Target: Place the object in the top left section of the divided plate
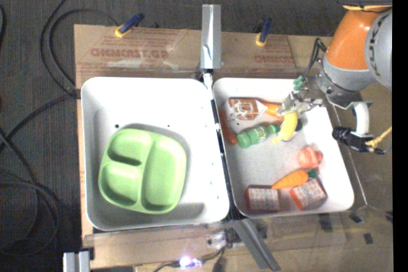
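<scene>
A green divided plate lies in the left bin, with nothing in its sections. My gripper hangs low over the upper part of the right bin, under the grey wrist and orange band. Directly below it is a yellow banana, whose upper end reaches up to the gripper's tip. Whether the banana is gripped or just lies under the gripper is unclear. A green bottle lies just left of the banana.
The right bin also holds a brown-and-white packet, an orange piece by the left wall, a pink item, a carrot and two small boxes. A metal post stands behind the bins.
</scene>
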Tool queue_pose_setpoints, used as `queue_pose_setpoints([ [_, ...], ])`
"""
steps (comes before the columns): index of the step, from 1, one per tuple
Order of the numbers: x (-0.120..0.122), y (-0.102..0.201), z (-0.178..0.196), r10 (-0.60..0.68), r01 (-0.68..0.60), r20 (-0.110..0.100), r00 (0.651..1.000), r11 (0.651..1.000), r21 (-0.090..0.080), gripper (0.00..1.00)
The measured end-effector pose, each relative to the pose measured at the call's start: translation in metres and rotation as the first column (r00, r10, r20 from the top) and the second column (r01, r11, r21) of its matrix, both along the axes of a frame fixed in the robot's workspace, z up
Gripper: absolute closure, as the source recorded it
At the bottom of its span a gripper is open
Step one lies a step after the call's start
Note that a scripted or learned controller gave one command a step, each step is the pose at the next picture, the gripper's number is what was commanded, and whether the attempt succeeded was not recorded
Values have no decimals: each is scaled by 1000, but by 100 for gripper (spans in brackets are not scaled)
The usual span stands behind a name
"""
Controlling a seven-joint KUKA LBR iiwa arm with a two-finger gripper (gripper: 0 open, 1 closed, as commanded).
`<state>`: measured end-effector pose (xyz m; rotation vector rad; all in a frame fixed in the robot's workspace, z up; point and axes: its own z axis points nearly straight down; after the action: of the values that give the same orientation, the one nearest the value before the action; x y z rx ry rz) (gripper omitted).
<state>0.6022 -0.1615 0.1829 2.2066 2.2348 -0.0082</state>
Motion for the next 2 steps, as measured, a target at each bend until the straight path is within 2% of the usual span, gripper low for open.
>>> queue_pose_setpoints([
  [1,-36,12,-11,-470,470,-1,883,883,2,100],
  [2,-104,28,31,-771,771,-1,636,636,-1,100],
])
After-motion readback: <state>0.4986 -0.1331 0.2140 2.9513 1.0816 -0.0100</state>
